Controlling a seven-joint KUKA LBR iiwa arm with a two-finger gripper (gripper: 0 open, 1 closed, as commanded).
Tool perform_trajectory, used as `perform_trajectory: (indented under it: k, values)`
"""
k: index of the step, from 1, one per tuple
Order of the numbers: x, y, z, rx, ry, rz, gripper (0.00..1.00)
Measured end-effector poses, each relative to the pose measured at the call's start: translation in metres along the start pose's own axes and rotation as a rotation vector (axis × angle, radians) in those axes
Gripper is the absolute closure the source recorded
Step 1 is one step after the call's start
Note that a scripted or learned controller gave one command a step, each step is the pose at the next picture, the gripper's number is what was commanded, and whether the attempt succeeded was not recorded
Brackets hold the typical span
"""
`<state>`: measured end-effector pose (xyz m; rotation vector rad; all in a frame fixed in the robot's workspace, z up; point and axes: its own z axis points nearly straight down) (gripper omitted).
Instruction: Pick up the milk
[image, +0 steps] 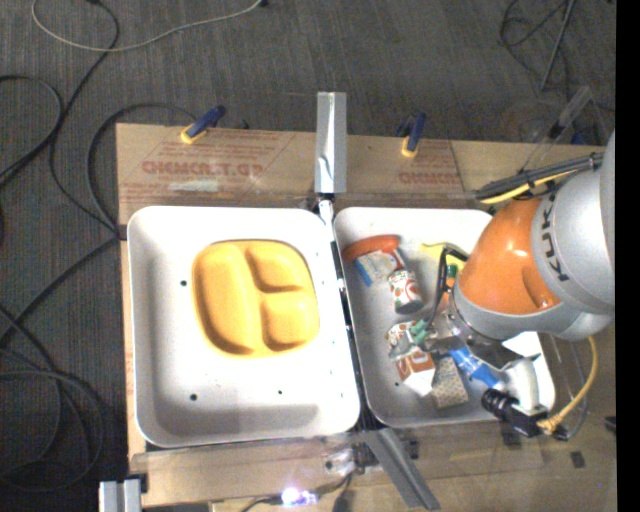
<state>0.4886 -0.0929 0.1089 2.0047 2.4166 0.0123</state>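
The grey arm with its orange band (505, 265) is reaching in at the right of the frame, over the right shallow white bin (375, 395). Its gripper (435, 338) is hanging low among small packages; how it stands I cannot tell. The small white-and-orange milk carton (403, 288) is lying in that bin's upper middle, just left of the arm. A yellow sectioned plastic tray (257, 296) is lying in the left white bin (160, 400).

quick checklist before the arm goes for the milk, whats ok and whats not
1. Arm over the right bin: ok; gripper sits low among the clutter.
2. Milk identified: cannot tell; several small cartons lie together, labels too small to read.
3. Anything held between the fingers: cannot tell; the wrist hides them.
4. Neighbours apart from the target: not ok; items touch and overlap.
5. Left bin: ok; it holds a yellow tray, away from the arm.
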Motion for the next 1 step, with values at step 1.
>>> perform_trajectory:
  k: [1]
  values:
    - [0.0807, 0.0148, -0.0729, 0.012, -0.005, 0.095, 1.00]
